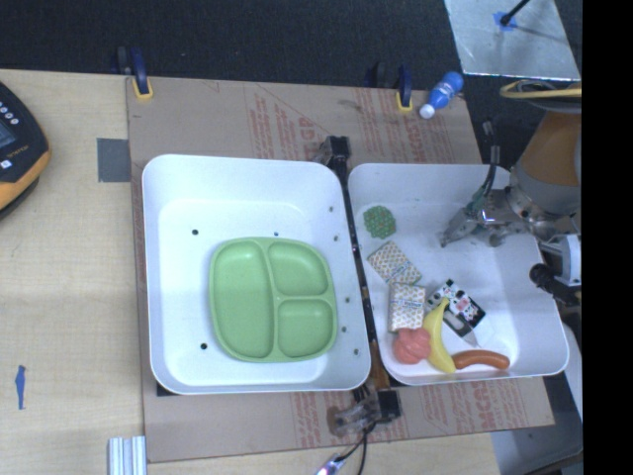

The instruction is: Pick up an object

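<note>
We are looking down on a desk (69, 265) carrying two shallow white bins side by side; the left bin (178, 265) is holding a pale green divided plate (271, 298) with three compartments, lying flat near its middle; the right bin (524, 334) is holding a cluster of small things along its left and lower parts. A round green piece (379, 222) is lying near the upper left of that bin; below it two patterned packets (394, 262) (406, 307) are sitting one just under the other, both tilted; a black and white packet (460, 308) is lying just to their right. A yellow banana (437, 337) is curving down beside a pinkish round fruit (412, 344), the two touching; a red sausage (479, 361) is lying along the lower wall, its left end meeting the banana.

The grey arm (549, 171) is reaching in from the right over the upper right part of the right bin; its tool (465, 228) is pointing leftward above bare white floor, well apart from the cluster of things; we are seeing nothing between its fingers, and we cannot tell whether they are apart or together.

A yellow and black handset (18, 151) is sitting at the far left edge of the desk; a small blue and white bottle (441, 94) is lying beyond the bins.
</note>
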